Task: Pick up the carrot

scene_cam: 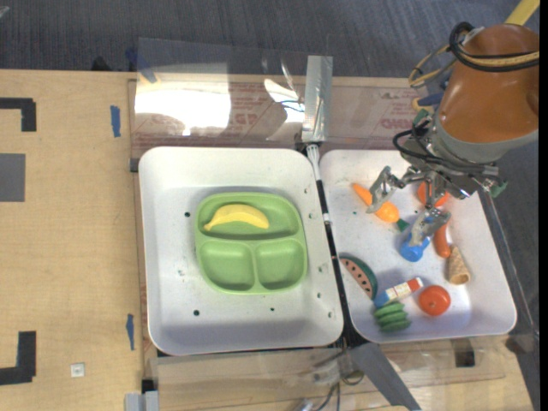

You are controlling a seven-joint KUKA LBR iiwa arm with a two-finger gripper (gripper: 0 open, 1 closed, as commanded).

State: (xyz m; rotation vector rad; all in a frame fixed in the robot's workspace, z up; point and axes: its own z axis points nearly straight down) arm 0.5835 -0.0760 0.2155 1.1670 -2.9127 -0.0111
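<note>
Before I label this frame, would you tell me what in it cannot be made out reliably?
- Gripper: the arm's orange band overhangs it; finger state unreadable.
- Carrot: partly behind the fingers; whether it is touched is unclear.
- Orange pieces near the gripper: too small to identify.
- Right bin: far rim hidden by the arm.

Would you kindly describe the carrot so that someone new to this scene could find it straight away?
Look in the right bin, the one crowded with toy food, beside the bin holding the green tray. Near its upper left, under the gripper, lies the carrot. It is a short orange taper with a paler orange end, unlike the round red tomato and tan cone lower down.
</note>
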